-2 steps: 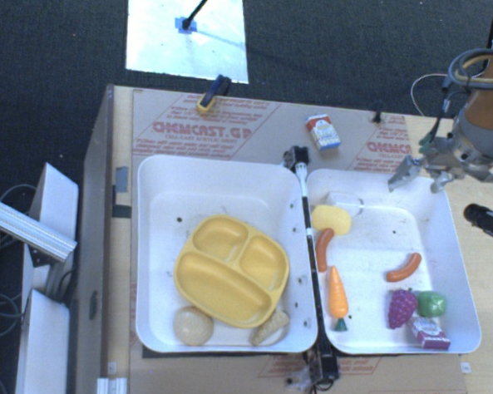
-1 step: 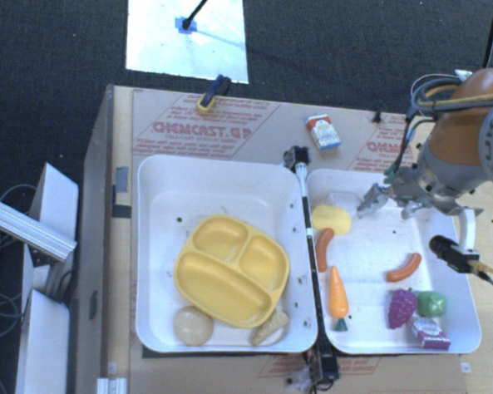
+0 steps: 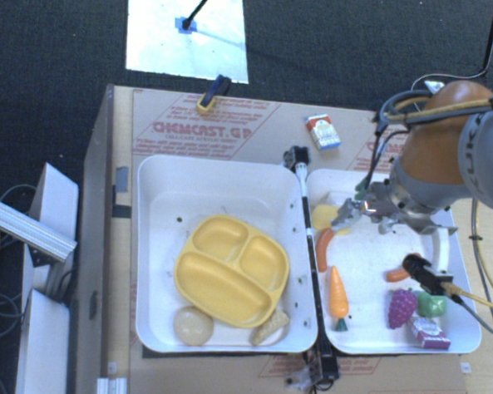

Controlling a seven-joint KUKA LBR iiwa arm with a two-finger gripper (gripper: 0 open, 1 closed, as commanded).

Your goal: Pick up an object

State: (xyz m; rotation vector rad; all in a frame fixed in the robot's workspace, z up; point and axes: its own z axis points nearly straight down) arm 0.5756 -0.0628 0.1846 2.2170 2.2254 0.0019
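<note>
Camera view: 2 bins, 1 yel. tray

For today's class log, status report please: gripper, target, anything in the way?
Gripper over right bin, nothing seen held. Red piece, carrot lie nearby. Yellow piece beside gripper, bin wall close.
</note>
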